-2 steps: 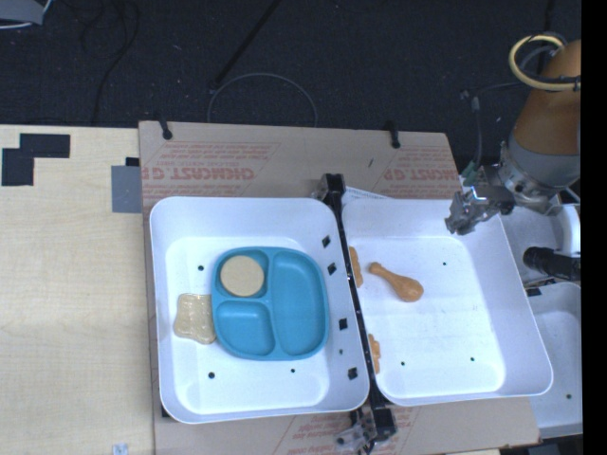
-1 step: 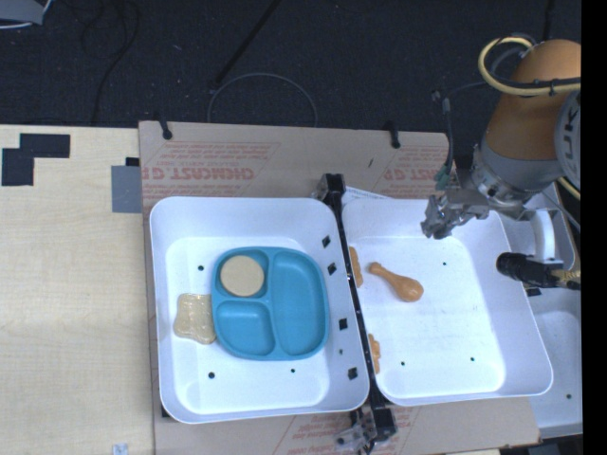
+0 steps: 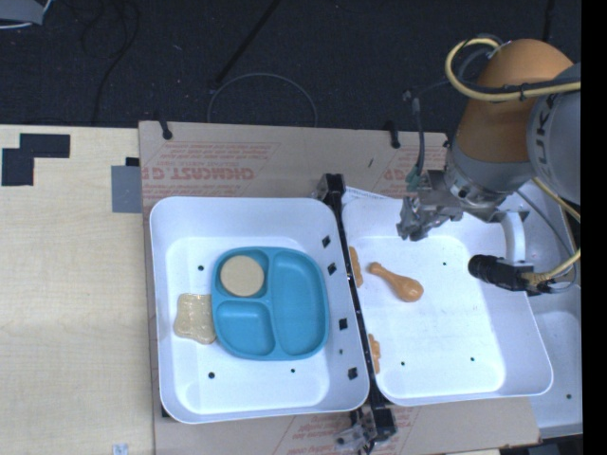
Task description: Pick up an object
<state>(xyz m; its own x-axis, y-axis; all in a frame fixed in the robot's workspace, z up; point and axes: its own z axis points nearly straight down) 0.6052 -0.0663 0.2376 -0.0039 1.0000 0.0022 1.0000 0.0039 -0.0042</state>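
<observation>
Two shallow white bins sat side by side on a brown cardboard sheet (image 3: 247,164) printed with red lettering. The left bin (image 3: 180,368) and the right bin (image 3: 512,373) met at a black divider (image 3: 343,273). The pale wooden worktop (image 3: 71,301) stretched away left, marked with black shapes (image 3: 33,154) and a grey square (image 3: 124,188). Behind it lay dark carpet (image 3: 237,45) with thin cables (image 3: 261,88).
</observation>
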